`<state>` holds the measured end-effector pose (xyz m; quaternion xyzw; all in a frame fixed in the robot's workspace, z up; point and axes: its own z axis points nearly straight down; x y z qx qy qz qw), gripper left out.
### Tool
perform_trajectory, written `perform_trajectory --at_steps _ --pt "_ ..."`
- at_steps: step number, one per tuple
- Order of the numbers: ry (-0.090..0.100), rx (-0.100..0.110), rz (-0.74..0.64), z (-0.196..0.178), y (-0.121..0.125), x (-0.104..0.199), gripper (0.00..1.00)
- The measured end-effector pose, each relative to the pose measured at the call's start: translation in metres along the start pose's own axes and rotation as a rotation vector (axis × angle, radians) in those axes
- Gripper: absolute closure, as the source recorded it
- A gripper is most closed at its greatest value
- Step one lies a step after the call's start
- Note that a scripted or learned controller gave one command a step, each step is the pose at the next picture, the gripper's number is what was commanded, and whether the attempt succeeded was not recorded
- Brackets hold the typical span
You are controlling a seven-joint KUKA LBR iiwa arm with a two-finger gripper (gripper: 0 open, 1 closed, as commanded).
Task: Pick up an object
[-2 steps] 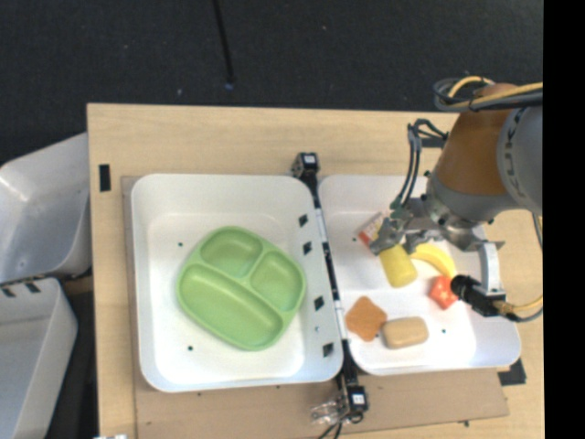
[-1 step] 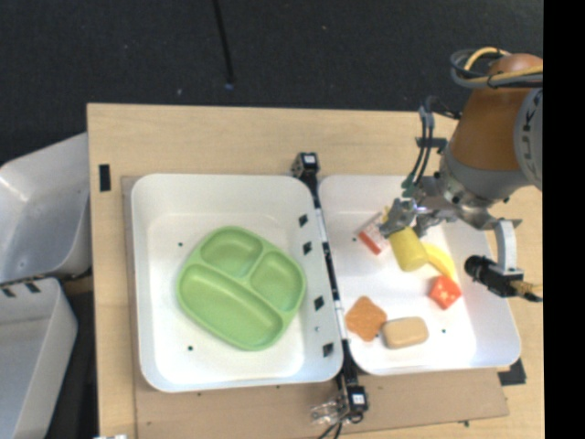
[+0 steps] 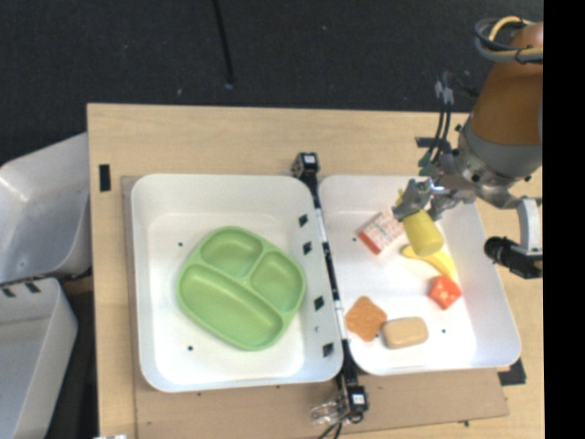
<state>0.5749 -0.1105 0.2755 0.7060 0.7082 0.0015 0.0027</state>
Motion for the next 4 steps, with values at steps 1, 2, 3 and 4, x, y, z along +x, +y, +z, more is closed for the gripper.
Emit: perform_trajectory --at_steps 1,2,3,4 --pt "0.002 0.005 -0.001 0.004 -0.002 0.041 1.0" --pt "0.002 0.007 -0.002 0.014 -0.017 0.089 1.0" --pt "0.003 0.005 -0.004 0.008 -0.022 0.14 1.0" --pt "0.003 0.009 -0.003 0.014 -0.023 0.182 1.0"
